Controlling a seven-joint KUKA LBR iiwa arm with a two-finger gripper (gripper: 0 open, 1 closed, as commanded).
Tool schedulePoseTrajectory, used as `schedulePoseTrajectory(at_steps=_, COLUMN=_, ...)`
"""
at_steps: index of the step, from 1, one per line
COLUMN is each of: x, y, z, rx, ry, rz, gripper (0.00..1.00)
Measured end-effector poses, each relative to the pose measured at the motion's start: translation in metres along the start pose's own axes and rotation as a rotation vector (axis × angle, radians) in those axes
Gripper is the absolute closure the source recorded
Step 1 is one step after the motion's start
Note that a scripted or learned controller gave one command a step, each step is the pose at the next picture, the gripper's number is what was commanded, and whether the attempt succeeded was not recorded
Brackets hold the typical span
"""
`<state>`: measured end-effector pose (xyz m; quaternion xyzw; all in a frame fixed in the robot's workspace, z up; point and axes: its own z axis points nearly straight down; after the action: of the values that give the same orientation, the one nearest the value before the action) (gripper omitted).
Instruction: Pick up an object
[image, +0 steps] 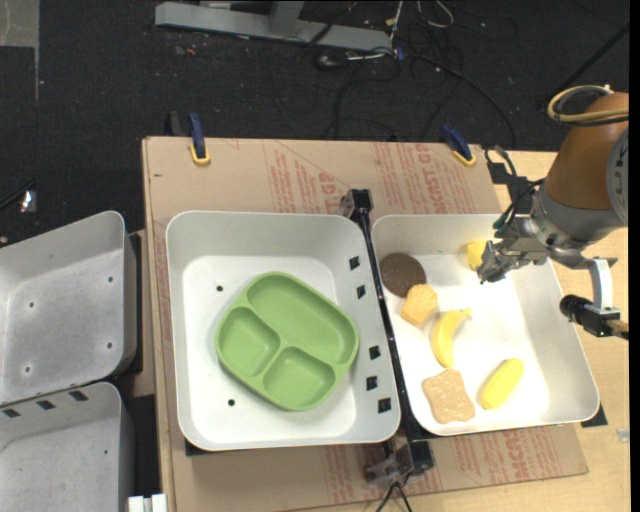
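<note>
The right bin holds a brown round cookie, an orange-yellow chunk, a banana, a tan toast slice, a yellow oblong piece and a small yellow object at the back. My gripper hangs low at the back of this bin, right beside the small yellow object. The wrist hides the fingertips.
The left bin holds a green divided plate. A black divider runs between the bins. Grey metal trays lie at the far left. The arm's orange band enters from the right.
</note>
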<state>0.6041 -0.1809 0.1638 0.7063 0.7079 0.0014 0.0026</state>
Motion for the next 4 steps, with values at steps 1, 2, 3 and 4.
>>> schedulePoseTrajectory(at_steps=1, x=0.002, y=-0.003, z=-0.063, rx=-0.001, ry=-0.001, rz=-0.001, gripper=1.0)
schedulePoseTrajectory(at_steps=2, x=0.002, y=-0.003, z=-0.072, rx=0.003, ry=0.0, rz=0.0, gripper=1.0)
schedulePoseTrajectory(at_steps=3, x=0.044, y=-0.001, z=-0.07, rx=0.006, ry=0.001, rz=-0.003, gripper=1.0)
schedulePoseTrajectory(at_steps=4, x=0.098, y=-0.004, z=-0.076, rx=0.006, ry=0.003, rz=-0.005, gripper=1.0)
